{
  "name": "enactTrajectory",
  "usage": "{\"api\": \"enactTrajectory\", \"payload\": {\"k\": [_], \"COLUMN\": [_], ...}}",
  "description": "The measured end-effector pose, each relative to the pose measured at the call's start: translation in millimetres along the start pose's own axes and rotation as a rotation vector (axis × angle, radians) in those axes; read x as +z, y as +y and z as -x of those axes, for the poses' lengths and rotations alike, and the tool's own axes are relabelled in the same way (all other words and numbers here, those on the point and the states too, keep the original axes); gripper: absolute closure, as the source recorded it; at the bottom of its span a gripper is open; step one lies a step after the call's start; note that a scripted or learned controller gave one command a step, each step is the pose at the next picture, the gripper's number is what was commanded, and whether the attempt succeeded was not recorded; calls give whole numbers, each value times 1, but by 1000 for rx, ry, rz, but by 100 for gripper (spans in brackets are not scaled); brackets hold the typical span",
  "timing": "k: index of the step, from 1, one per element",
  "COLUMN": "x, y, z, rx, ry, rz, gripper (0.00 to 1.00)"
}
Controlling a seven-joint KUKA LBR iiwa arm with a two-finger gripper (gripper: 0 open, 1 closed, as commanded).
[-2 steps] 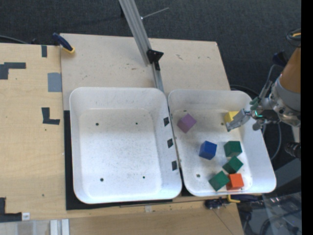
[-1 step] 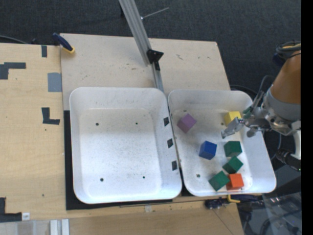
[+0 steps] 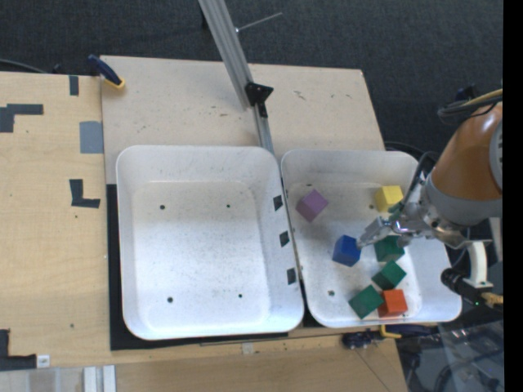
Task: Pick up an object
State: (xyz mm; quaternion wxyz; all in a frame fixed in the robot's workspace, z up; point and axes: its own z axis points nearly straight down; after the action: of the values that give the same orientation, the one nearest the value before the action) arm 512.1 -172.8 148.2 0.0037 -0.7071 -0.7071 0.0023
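two shallow white bins side by side on the worktop (image 3: 204,104) — left bin (image 3: 139,170), right bin (image 3: 327,166). in the right bin: purple cube (image 3: 311,205) toward the upper left, blue cube (image 3: 346,251) near the middle, yellow cube (image 3: 389,196) toward the upper right, orange cube (image 3: 394,302) at the lower edge, touching a green block (image 3: 366,301) on its left. another green block (image 3: 390,275) just above those two, and a third green block (image 3: 390,249) higher still. grey arm with orange band (image 3: 470,149) reaching in from the right, hand (image 3: 384,229) low over the right bin — just below the yellow cube, right of the blue cube, directly beside the topmost green block. cannot tell whether apart, together or clamped on anything; too small and cluttered there.
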Motion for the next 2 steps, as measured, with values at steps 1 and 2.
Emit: {"api": "enactTrajectory", "payload": {"k": [1, 2], "x": [27, 17], "y": [7, 8], "z": [3, 3], "rx": [1, 0], "ry": [-10, -11], "rz": [29, 34], "gripper": [0, 100]}}
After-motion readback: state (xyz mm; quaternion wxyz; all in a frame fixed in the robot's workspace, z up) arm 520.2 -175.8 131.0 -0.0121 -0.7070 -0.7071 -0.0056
